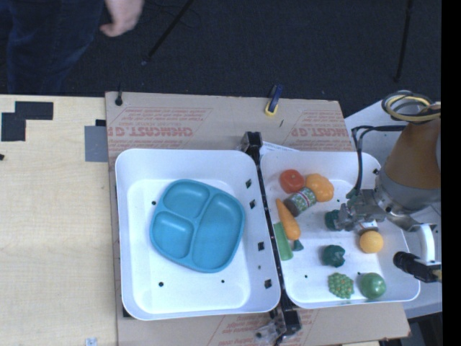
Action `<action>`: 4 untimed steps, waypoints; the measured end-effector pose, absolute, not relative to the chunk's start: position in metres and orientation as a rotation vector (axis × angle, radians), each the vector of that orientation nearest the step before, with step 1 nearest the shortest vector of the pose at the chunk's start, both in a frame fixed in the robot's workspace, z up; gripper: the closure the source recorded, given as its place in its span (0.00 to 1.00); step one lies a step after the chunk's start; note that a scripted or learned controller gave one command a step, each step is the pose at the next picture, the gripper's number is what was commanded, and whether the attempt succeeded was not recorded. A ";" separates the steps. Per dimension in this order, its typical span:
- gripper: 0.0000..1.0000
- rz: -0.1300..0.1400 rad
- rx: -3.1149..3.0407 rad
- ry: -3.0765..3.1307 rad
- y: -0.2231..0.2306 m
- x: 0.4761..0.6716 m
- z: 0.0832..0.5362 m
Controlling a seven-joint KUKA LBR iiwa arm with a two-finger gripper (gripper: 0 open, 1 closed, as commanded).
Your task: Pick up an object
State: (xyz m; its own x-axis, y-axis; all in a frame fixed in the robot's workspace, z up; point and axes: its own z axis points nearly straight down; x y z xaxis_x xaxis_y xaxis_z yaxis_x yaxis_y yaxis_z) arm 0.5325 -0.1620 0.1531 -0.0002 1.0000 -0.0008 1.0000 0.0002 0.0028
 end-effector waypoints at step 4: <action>1.00 -0.003 2.220 2.229 -0.061 0.570 0.224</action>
